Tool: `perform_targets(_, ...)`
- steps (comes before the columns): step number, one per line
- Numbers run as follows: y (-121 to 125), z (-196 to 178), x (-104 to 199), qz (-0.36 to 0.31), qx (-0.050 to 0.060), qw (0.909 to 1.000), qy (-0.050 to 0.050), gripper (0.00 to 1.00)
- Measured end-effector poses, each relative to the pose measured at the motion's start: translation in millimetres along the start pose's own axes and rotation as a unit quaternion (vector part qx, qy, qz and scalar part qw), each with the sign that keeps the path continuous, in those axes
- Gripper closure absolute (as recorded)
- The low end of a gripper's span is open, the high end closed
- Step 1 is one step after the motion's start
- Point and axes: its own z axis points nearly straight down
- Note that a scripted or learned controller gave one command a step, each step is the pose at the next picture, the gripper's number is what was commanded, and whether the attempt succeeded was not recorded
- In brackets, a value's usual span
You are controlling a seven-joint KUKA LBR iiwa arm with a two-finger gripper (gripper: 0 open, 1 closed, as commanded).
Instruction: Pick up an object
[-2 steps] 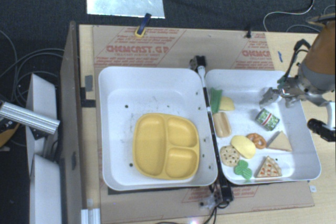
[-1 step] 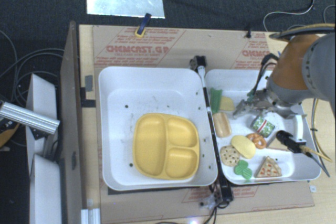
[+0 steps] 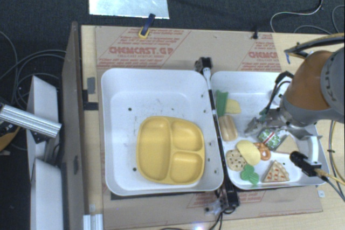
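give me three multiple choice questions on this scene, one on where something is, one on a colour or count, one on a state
1. Where is the yellow tray?
A. left bin
B. right bin
C. on the floor

2. How many compartments does the tray have?
A. one
B. three
C. six

3. How does the tray lie?
A. on its edge
B. upside down
C. flat, open side up

Answers:
1. A: it sits in the left bin, while the toy food lies in the right bin.
2. B: ridges split it into three hollows.
3. C: its hollows face the camera.

The gripper is over the right bin.
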Motion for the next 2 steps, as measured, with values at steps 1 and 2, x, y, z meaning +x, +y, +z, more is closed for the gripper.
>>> perform_targets(1,3.5,-11.4,0.2,-0.001,-0.004,1.0000,-0.001,1.00)
perform_targets(2,3.4,-10.9,0.3,-0.001,-0.003,1.0000,0.000,0.00)
